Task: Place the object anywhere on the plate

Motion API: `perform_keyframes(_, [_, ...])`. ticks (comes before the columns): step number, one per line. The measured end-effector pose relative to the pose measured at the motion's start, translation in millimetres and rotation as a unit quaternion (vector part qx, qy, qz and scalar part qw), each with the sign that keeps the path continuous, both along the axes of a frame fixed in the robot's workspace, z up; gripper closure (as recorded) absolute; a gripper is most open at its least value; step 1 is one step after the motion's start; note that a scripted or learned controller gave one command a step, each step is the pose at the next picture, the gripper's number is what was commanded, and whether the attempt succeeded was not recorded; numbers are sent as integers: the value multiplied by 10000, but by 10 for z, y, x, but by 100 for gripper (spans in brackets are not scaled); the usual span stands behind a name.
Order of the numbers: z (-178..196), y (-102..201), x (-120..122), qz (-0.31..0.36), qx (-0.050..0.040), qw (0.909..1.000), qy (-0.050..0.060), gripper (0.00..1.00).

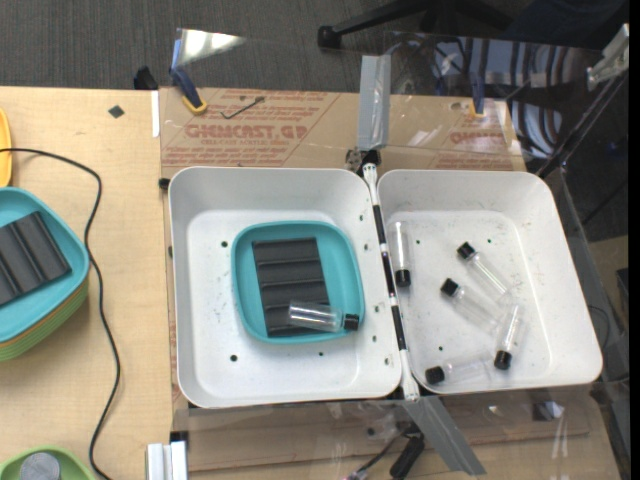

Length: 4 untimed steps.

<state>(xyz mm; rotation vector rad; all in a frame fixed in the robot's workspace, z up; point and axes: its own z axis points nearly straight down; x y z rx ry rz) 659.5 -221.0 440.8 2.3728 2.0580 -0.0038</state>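
A teal plate (348, 266) with a dark ribbed insert sits in the left white bin (200, 268). One clear vial with a black cap (322, 317) lies on the plate's near right part, cap pointing right. In the right bin (560, 268) lie several more clear black-capped vials: one along the left wall (400, 255), two near the middle (482, 268) (468, 301), one at the right (508, 338) and one at the front (455, 372).
A stack of teal and green plates (35, 268) stands on the wooden table at the far left, with a black cable (100, 268) running past it. Cardboard (260, 128) and a clear plastic screen lie behind the bins. A chair base is beyond the bench.
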Motion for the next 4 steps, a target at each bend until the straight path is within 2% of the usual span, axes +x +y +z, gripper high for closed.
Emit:
perform_keyframes(1, [-11,72,1,-695,3,9976,10,0])
perform_keyframes(4, [-6,72,-3,-2151,5,9766,4,0])
